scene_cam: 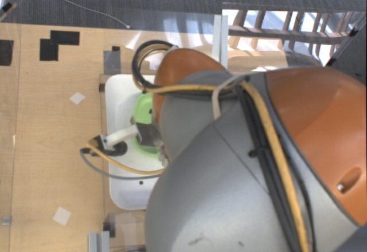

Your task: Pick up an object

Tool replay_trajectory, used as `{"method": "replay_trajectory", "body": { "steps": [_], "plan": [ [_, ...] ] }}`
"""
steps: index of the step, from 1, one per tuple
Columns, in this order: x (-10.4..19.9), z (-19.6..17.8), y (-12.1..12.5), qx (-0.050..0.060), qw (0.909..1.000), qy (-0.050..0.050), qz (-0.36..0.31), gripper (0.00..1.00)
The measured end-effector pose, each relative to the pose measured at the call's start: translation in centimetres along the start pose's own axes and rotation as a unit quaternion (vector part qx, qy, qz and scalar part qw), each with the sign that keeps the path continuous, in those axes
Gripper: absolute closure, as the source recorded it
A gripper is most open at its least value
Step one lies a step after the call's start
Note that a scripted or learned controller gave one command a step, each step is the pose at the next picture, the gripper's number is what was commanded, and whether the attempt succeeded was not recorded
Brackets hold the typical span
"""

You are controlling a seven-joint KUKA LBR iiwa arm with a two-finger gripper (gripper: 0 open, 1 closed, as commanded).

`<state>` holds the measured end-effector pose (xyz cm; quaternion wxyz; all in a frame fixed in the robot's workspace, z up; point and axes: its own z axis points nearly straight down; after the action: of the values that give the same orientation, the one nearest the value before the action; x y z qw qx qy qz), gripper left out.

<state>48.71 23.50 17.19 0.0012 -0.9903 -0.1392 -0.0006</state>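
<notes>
The grey arm with its orange band (pixel 189 67) covers most of the view and reaches down over the left white bin (pixel 117 93). A light green object (pixel 143 110) lies in that bin, partly covered by the arm. My gripper (pixel 148 135) shows as a grey metal block just below the green object, touching or overlapping it. The rest of the gripper is hidden under the wrist. A white connector (pixel 117 138) with yellow and grey cables sticks out to the left of it, over the bin's left rim.
A black cable loop (pixel 142 57) hangs over the bin's far edge. Black square markers (pixel 59 42) are on the wooden bench to the left. A metal frame (pixel 287 22) stands at the back right. The right bin is hidden by the arm.
</notes>
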Motion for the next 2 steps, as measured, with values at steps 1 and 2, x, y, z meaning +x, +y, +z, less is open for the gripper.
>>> {"method": "replay_trajectory", "body": {
  "steps": [1, 2],
  "plan": [
    [0.01, 0.02, 0.09, 0.000, 0.9993, 0.000, 0.038, 1.00],
    [-0.04, -0.14, 0.01, -0.001, 0.9894, -0.001, -0.145, 1.00]
  ]
}}
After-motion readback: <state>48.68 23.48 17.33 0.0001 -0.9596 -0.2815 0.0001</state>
